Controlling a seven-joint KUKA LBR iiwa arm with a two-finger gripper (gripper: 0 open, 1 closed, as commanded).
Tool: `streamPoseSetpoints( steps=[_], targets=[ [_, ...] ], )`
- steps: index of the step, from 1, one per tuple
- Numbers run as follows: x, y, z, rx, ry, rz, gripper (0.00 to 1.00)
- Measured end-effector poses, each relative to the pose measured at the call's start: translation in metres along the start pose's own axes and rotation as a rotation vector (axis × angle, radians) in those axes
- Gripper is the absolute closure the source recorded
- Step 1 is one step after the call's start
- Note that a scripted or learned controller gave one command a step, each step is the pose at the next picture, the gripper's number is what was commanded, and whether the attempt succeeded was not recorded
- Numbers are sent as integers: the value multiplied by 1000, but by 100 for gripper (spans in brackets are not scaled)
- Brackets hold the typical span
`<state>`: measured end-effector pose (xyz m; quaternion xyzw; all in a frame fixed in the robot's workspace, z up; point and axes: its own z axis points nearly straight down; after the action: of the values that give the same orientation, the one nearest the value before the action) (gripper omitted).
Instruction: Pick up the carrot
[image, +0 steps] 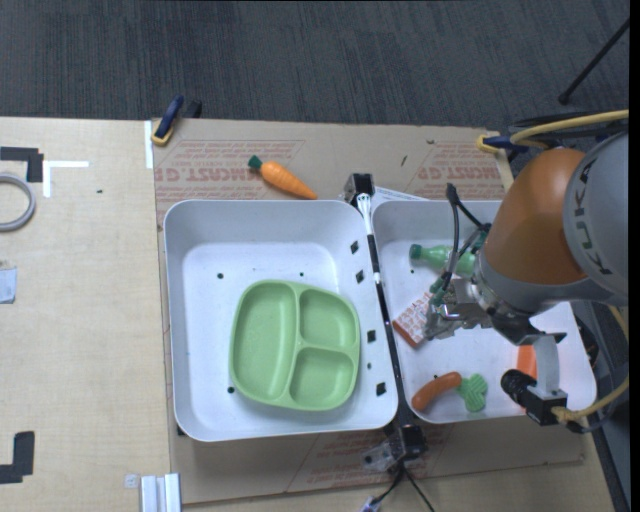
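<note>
Tool (438, 325) state cannot be told; it is positioned over the right bin (500, 415). A carrot (436, 391) near the front edge could be missed.

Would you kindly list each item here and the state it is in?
Plate: upright in left bin.
Carrot in right bin: lying flat, ungrasped.
Carrot on cardboard: lying outside the bins.
Bottle: on its side.
Gripper: low over right bin.
</note>
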<state>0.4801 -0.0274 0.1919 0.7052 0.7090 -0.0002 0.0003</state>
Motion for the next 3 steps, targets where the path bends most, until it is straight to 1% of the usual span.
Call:
streamPoseSetpoints(
  steps=[1, 2, 3],
  targets=[
    [-64, -2, -65, -2, -1, -279, 100],
    [0, -2, 0, 1, 0, -130, 100],
    [-74, 9, -109, -2, -1, -164, 100]
  ],
)
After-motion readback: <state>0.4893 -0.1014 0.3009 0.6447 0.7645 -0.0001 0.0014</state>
